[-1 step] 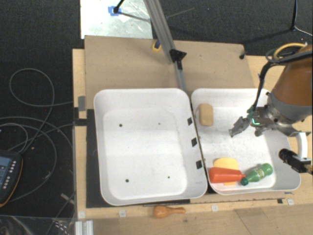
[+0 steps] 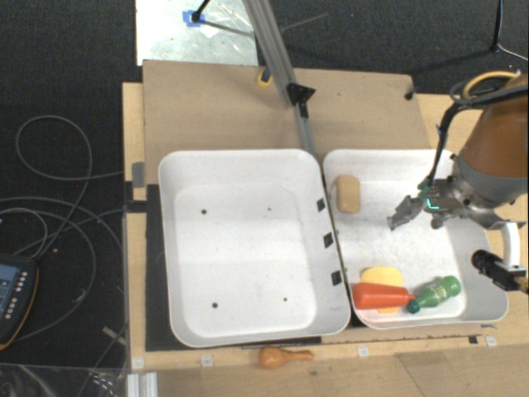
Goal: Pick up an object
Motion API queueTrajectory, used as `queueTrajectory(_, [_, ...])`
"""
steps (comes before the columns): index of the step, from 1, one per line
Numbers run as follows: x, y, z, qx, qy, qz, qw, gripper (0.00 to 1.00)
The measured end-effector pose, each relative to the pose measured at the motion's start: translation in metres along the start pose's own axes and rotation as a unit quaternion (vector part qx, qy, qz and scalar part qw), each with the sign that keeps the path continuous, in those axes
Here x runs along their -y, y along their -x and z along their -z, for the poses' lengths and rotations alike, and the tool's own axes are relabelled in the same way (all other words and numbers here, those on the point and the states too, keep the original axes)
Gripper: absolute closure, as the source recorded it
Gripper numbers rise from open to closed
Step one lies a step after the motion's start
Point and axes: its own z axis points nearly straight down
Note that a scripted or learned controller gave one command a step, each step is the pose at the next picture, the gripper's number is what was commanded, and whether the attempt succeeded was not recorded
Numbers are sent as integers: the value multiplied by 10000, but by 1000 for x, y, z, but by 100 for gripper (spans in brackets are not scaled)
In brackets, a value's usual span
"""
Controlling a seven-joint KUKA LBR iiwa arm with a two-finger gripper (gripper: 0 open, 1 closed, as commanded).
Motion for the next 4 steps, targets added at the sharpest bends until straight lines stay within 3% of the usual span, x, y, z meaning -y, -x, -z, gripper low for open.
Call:
queueTrajectory(2, [8,7,-93,-1,-23,-16,10000,0])
queueTrajectory(3, [7,7,-105,2,-7,-12,10000,0])
queueTrajectory(4, [6,8,-94,3,9,-12,10000,100])
